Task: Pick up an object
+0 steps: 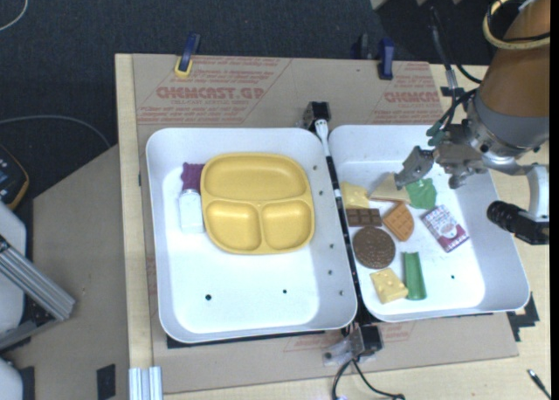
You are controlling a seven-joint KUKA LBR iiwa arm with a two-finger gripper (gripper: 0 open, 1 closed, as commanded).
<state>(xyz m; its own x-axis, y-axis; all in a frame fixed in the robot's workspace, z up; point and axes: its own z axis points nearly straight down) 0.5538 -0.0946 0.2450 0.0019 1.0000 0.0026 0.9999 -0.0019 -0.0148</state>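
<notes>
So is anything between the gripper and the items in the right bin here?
Nothing visible is. The gripper hangs over the upper part of the right bin, directly above the green piece and beside the tan wedge. The other small items lie loose below it, with no cover over them.

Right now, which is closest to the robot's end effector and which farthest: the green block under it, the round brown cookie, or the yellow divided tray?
1. Green block, right bin, just beneath the end effector.
2. Round brown cookie, right bin, lower and leftward.
3. Yellow divided tray, across in the left bin.
</notes>
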